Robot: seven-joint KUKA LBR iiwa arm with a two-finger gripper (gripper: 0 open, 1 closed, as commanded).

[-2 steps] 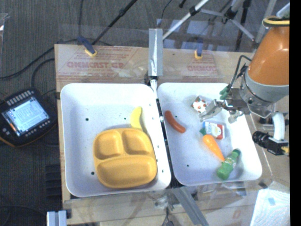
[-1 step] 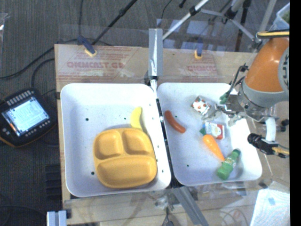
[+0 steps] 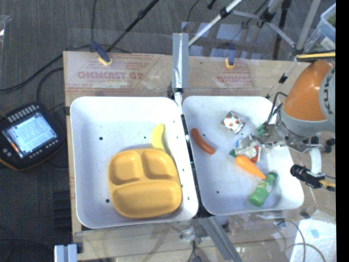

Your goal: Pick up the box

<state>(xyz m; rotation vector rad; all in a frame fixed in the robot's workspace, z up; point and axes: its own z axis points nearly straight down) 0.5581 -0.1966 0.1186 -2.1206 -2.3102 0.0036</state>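
Two white bins, listed left to right. Left bin (image 3: 87,146): yellow divided tray (image 3: 144,183), a banana (image 3: 158,136) tucked behind its far edge. Right bin (image 3: 218,105): sausage (image 3: 203,141); small white box (image 3: 233,123) with red markings, lying loose near the far wall, apparently untouched; carrot (image 3: 250,167); green bottle (image 3: 263,189). Gripper (image 3: 260,141) low at the right wall, beside a crumpled packet (image 3: 247,147); finger state cannot be told.

One fixed overhead camera, slanted down on both white bins (image 3: 131,105), arm (image 3: 308,100) at right.
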